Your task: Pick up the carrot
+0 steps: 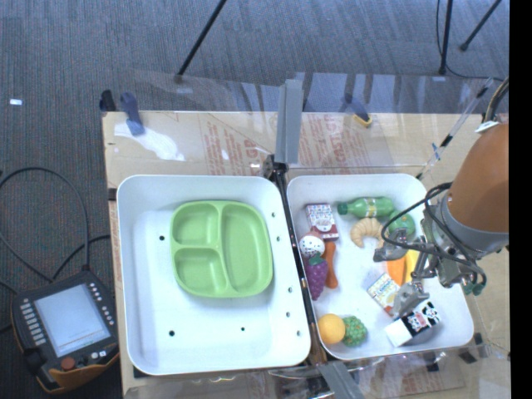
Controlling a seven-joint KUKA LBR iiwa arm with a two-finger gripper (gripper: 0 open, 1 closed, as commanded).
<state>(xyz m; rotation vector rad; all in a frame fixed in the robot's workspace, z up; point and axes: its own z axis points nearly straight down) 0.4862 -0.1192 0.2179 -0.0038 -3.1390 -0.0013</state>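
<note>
Two shallow white bins are sitting side by side on the surface. The left bin (pixel 141 322) is holding one smooth green plastic plate (pixel 222 248) with three compartments. The right bin (pixel 391 181) is holding the toy food: one slim orange carrot (pixel 331 264) lying lengthwise near its left wall, just beside one bumpy purple grape bunch (pixel 317 278), plus one green bottle (pixel 366 207), one curved croissant (pixel 364 233) and one round orange fruit (pixel 332 328). The tool (pixel 416 283) is hanging over the bin's right side, well apart from the carrot; I cannot tell how it is set.
</note>
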